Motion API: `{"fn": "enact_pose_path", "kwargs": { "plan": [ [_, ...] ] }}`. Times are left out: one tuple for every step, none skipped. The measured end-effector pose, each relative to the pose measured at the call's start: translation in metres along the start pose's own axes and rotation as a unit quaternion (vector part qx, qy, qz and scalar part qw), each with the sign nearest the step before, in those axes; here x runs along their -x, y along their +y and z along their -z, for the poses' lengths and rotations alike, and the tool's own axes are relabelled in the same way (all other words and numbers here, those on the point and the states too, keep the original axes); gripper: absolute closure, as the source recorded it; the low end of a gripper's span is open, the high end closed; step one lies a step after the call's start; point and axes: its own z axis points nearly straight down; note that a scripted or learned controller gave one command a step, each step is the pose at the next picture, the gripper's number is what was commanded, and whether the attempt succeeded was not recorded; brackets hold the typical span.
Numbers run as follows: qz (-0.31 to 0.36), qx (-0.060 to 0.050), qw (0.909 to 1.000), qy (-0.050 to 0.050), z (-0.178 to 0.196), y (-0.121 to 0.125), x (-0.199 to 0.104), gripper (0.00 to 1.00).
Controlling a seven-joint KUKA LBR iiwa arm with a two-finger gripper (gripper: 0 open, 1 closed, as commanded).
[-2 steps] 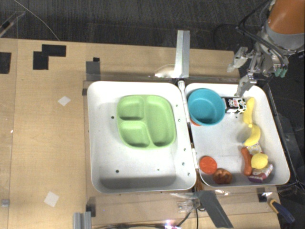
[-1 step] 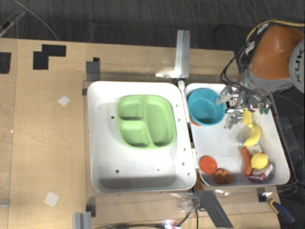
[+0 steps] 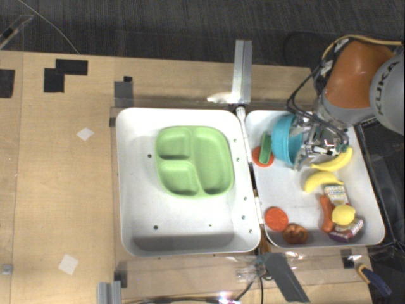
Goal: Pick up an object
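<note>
The gripper (image 3: 316, 149) hangs low over the right bin (image 3: 374, 211), its fingers down against the rim of a tipped blue bowl (image 3: 283, 139); whether they are spread or pinching cannot be told. Just past the fingers lies a yellow banana (image 3: 336, 160), a second banana (image 3: 321, 181) nearer the camera. Beyond the bowl sits a green piece on a red disc (image 3: 263, 155). The left bin (image 3: 136, 170) holds a green divided plate (image 3: 192, 160).

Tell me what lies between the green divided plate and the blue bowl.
In the camera view, between the green divided plate and the blue bowl: the bins' adjoining walls, then a green and red item.
</note>
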Motion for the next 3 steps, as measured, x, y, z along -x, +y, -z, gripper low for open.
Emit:
{"fn": "enact_pose_path", "kwargs": {
  "plan": [
    [-0.076, -0.002, 0.9971, -0.007, 0.002, -0.026, -0.071, 0.00],
    [-0.114, -0.002, 0.9934, -0.010, -0.001, -0.003, -0.104, 0.00],
    [-0.128, -0.001, 0.9918, -0.011, 0.000, 0.051, -0.122, 0.00]
  ]
}}
